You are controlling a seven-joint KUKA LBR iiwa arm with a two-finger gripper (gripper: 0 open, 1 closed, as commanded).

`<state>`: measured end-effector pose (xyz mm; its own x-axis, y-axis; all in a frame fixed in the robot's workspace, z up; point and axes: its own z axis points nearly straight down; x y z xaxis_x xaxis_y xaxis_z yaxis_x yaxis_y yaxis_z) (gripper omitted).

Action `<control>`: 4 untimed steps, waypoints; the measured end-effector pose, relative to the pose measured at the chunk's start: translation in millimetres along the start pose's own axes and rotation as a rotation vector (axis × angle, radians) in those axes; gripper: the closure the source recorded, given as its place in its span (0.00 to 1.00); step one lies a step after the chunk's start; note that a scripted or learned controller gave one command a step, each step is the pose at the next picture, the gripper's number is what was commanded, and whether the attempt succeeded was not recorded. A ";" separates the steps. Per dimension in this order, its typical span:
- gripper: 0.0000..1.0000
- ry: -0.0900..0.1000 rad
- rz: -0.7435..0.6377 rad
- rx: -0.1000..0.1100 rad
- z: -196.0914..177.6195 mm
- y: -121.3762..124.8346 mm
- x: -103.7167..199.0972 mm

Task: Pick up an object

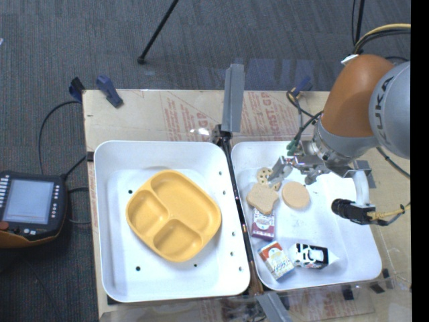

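Objects to pick from are all sitting in the right bin (pixel 362 260) so far, nothing lifted yet as far as I can judge. My hand (pixel 295 168) is hanging low over the upper middle of that bin with its fingers spread apart, and there's nothing between them, so the actual grab hasn't happened. Right under and around it there's a small round cookie (pixel 265 175) just to the left, a slice of bread (pixel 262 198) below that, and a round tan cracker-looking disc (pixel 295 196) beside the bread. If I had to guess, one of those three is the target, since they're nearest my fingers. Further toward the front of the bin there's a dark red packet (pixel 264 224), a little red and white carton (pixel 277 259) and a black and white box (pixel 312 255), well away from my hand. The left bin (pixel 110 247) just has the yellow divided plate (pixel 173 215) in it. So: approach looks mostly done; closing on something and lifting it is all left.
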<state>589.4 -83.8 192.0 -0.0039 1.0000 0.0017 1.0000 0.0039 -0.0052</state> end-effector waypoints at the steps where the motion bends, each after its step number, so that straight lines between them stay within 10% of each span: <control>1: 0.00 0.000 0.073 0.002 107.1 -60.5 -63.4; 2: 0.00 0.000 0.125 -0.001 106.0 -14.2 1.6; 3: 1.00 0.001 0.131 0.002 97.6 -15.3 -0.4; 4: 1.00 -0.001 0.382 -0.002 105.8 -25.8 -63.7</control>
<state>563.3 -147.4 86.2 0.3694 0.9293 -0.0012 0.9293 -0.3694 -0.0037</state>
